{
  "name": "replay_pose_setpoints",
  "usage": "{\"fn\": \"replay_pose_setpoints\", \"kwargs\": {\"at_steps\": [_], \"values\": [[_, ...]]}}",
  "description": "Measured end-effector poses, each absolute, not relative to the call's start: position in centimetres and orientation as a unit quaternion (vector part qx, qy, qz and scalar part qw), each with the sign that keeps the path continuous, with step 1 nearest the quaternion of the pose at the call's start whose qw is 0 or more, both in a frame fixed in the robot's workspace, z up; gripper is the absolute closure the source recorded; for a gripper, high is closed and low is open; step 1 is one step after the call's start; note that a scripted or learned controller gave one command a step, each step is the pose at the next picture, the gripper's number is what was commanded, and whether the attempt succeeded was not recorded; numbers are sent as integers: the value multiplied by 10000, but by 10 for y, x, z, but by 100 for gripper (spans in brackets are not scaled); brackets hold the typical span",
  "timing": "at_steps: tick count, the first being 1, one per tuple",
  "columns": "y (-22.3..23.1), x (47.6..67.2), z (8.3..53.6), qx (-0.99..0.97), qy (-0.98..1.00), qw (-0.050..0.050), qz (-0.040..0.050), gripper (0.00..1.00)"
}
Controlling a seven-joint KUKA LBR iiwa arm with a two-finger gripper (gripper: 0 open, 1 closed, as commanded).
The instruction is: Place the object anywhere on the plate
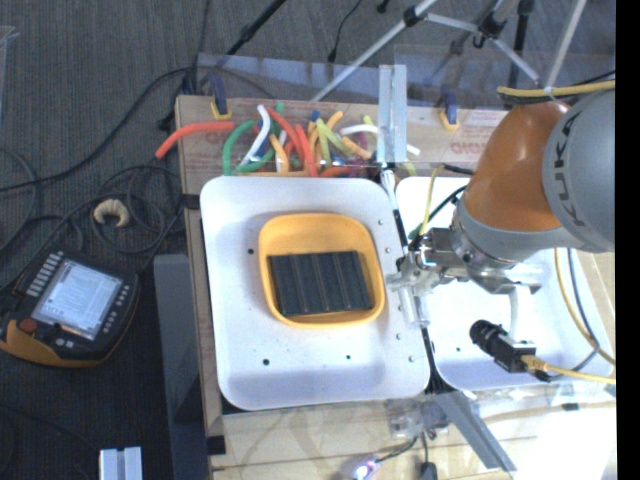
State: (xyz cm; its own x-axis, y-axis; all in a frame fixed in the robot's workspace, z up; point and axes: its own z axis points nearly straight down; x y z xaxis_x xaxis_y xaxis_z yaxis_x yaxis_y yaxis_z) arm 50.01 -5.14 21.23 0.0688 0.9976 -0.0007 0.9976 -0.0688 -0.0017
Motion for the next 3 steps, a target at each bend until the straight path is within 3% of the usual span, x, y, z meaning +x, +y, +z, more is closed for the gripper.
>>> {"fn": "replay_pose_setpoints", "kwargs": {"at_steps": [1, 2, 3], "values": [[-36, 556, 183, -7074, -7068, 2, 15, 100], [-21, 560, 183, -6338, -7735, 9, 16, 100], [-21, 560, 183, -6338, -7735, 9, 14, 0]]}}
